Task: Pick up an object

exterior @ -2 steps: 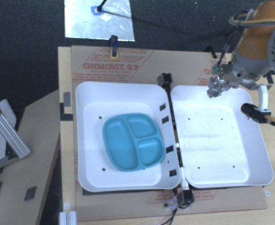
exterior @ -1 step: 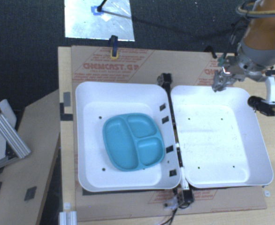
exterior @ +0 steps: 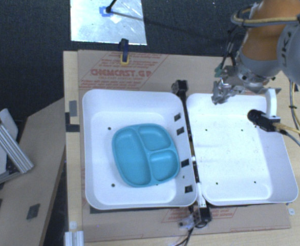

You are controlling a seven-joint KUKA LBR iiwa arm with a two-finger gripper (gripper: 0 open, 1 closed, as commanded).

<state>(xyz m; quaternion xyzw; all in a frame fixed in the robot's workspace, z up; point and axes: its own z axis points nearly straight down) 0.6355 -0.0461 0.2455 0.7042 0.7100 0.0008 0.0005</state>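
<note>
Blue divided plate [exterior: 146, 155] flat in left bin [exterior: 96, 106], long axis roughly 11-to-5. Tool [exterior: 220, 97] over right bin [exterior: 242, 188] at its 11 o'clock corner, nothing gripped. Plate lies toward 8 o'clock from tool, across divider.

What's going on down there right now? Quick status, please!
Gripper over far edge of right bin, nothing seen in it. Blue tray flat in left bin, untouched. Nothing in the way.
</note>
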